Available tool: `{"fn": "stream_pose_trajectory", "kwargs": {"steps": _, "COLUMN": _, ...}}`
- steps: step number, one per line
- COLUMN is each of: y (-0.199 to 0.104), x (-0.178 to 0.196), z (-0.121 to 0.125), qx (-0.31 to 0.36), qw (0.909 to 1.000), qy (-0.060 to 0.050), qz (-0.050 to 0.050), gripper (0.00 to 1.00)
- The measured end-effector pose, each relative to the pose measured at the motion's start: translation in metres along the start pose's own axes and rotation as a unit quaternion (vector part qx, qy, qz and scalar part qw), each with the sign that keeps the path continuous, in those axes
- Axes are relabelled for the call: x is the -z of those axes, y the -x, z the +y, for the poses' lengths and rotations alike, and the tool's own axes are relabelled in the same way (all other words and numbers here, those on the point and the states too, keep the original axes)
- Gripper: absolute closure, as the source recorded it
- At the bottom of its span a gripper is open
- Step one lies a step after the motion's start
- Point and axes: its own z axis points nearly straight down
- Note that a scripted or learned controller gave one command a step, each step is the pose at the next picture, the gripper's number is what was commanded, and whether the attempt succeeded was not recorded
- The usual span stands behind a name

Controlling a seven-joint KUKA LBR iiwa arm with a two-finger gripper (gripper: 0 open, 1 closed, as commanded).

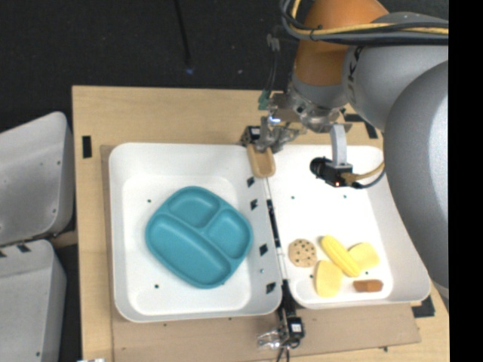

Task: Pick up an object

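From above, the gripper [263,157] hangs over the far end of the divide between the two white bins, its fingers pinching a small tan block [261,163] at the left bin's [128,225] far right corner. A teal sectioned plate [198,236] lies in the left bin. In the right bin [377,225], near its front, sit a cookie [302,253], a yellow corn cob [340,256], two pale yellow pieces and a small brown piece [368,285], all on the wooden surface [90,119].
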Motion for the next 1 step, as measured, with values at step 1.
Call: {"fn": "stream_pose_trajectory", "kwargs": {"steps": 1, "y": -0.0584, "x": 0.0096, "z": -0.0048, "qx": 0.000, "qw": 1.0000, "qy": 0.000, "qz": 0.000, "gripper": 1.00}}
